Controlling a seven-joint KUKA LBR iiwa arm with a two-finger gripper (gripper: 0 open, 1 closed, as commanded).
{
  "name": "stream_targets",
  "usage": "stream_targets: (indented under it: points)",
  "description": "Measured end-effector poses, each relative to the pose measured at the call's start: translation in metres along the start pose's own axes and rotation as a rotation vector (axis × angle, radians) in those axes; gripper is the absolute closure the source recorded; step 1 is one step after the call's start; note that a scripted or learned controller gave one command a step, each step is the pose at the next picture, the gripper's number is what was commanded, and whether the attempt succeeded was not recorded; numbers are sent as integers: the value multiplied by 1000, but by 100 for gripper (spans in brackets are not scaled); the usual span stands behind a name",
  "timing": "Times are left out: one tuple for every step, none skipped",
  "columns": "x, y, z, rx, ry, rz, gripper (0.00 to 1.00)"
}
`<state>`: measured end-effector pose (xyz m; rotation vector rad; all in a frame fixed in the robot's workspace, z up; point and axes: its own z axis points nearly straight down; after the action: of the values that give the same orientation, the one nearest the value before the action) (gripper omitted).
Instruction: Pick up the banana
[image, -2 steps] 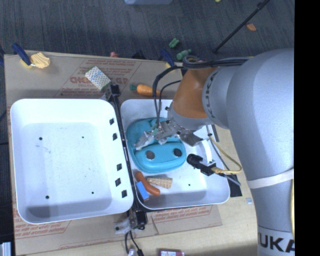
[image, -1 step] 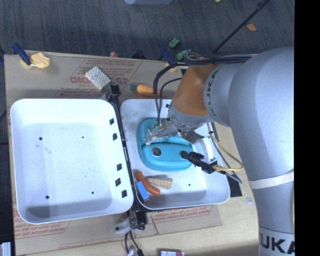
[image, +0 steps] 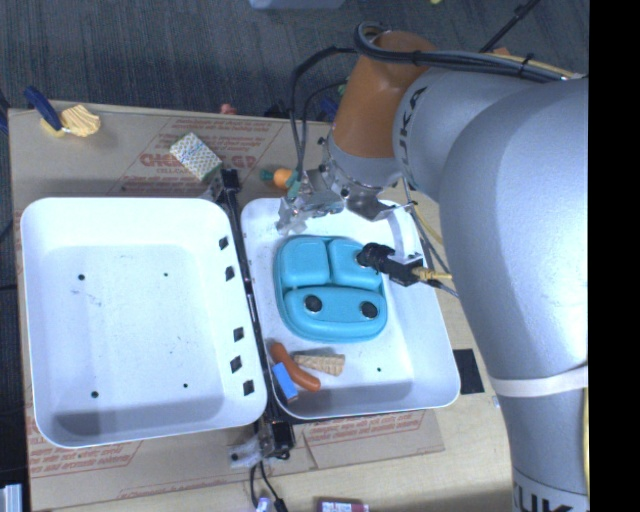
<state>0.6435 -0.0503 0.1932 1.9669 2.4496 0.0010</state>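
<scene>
At the right bin, camera view: the grey arm (image: 500, 200) reaches in from the right, and its gripper (image: 308, 205) hangs over the far left corner of the right bin (image: 420, 340).
Gripper state: cannot be told; the wrist and cabling hide whether it is apart or together, and nothing is seen clamped in it.
Right bin contents: a large blue moulded object (image: 330, 290) lies in the middle, just below the gripper. Near the front wall lie an orange carrot-like piece (image: 298, 368) and a tan wedge (image: 322, 362), touching or nearly so.
Left bin (image: 30, 300): its white floor shows only small dark marks.
Banana: no certain banana can be made out. The likeliest candidate is the yellow item (image: 80, 122) on the cardboard at the far left corner of the bench, outside both bins and well apart from the gripper. The tan wedge is a weaker guess.
Other bench item: a patterned block (image: 195, 153) lies behind the left bin.
Step in hand: judged to be the approach, with no grasp made.
Doing it well: the target should be settled first. The gripper should then rise clear of the blue moulded object and the bin walls, and come down across the narrow width of the target.
</scene>
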Motion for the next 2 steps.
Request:
stream_targets:
  points:
    - [0,0,-9,4,0,-5,100]
    - [0,0,-19,5,-1,-11,100]
